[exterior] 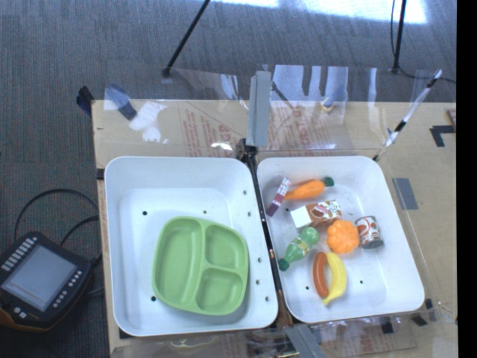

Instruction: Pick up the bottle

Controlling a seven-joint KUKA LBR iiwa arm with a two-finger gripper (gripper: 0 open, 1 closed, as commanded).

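- Toward the near-left of the right bin (387, 274), the bottle (298, 247) lies on its side, a small green one with its dark cap pointing near-left, close to the wall shared with the left bin (127, 200).
- Crowding it: a white carton (317, 214) just beyond, an orange fruit (343, 236) to its right, and a sausage (320, 273) with a banana (337, 277) just on the near side.
- Farther back sit a carrot (307, 189) and a small purple packet (278, 196); a can (368, 231) lies at the right.
- A green divided plate (201, 265) sits in the left bin.
- End effector: its state cannot be told (no arm has reached over the bins).
- Progress, as I judge it: nothing done yet. Approach, grasp and lift all remain.
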